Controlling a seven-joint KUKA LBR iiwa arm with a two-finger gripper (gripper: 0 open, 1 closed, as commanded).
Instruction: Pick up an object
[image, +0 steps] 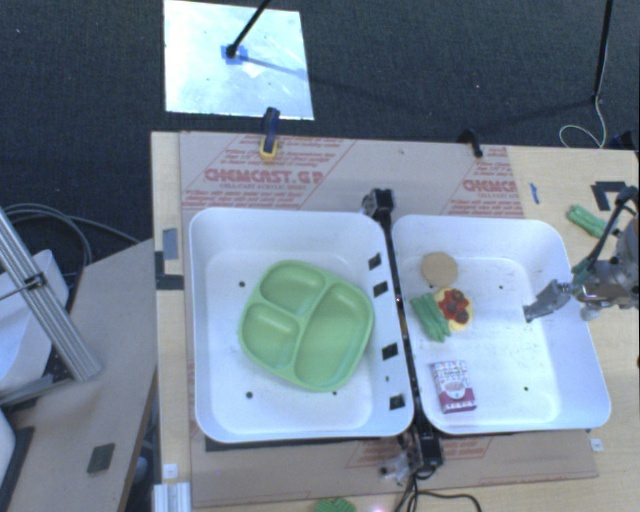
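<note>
Red-and-white packet (453, 386) lies nearest, well apart from my pincer (545, 301), whose opening I cannot tell.

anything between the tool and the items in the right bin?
Nothing visible. The tool sits over the right bin's right side; bare white floor lies between it and the tan disc, the green-yellow-red toy cluster and the small red-and-white packet.

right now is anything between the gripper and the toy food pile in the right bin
No. In the camera view, bare white bin floor separates the gripper from the toy food pile.
</note>
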